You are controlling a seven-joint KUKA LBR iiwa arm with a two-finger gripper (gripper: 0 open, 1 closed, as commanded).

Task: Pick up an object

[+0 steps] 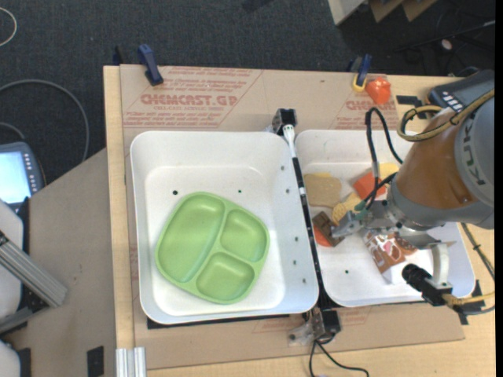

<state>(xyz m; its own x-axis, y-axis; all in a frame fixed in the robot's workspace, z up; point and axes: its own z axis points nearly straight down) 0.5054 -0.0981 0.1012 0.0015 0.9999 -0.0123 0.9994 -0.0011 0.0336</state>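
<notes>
Far left of the claw [346,228], in the left bin [141,179]: a green plate [212,246] with three wells, lying flat, well apart from any reach. Nearer, between the bins, a black strip [300,195] along the shared rims. Just left of the claw, at its tip, maybe touching: a brown lump [323,232], judged the likely pick for lying straight ahead of the claw. Up and left of the claw: a tan slice [322,187], flat on the floor of the right bin [354,283]. Just above the claw: a yellow piece [346,208] and an orange piece [364,185], crowded close, likely to be nudged in any grab. Claw itself low in the bin, reaching leftward; opening impossible to tell, nothing seen held. Right of the claw, partly under the arm [436,179]: a brown packet [387,252], badly placed for a pick just now.
</notes>
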